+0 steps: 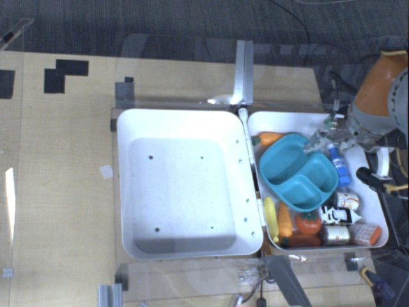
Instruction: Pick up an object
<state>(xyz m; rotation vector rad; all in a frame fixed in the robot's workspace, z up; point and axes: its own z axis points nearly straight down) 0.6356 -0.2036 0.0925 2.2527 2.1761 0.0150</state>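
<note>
here hand (324, 137) hovers beside blue dish (298, 171).

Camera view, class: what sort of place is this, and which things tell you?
Probably a robotics lab's bin-picking station: two white bins side by side on a bench, a robot arm over the right one, which is crowded with a blue divided dish and small items.
</note>
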